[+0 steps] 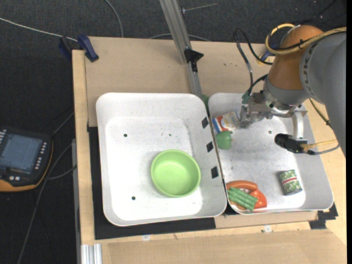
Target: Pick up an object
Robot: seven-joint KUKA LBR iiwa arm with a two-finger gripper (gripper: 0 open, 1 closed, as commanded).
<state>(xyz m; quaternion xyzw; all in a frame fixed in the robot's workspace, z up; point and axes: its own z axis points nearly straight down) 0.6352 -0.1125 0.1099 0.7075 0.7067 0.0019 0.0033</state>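
Note:
My gripper is low over the upper left part of the right bin, reaching in from the right. Right beside its tip, to the left, lies a small red, white and blue object, touching or nearly touching it. A green ball-like object sits just below that, against the bin's left wall. A small green can lies on its side at the lower right. An orange and green vegetable toy rests at the bin's near edge.
The left bin holds a light green bowl near its lower right. A metal pole slants up behind the bins. A black cable plug hangs beside the wrist over the right bin.

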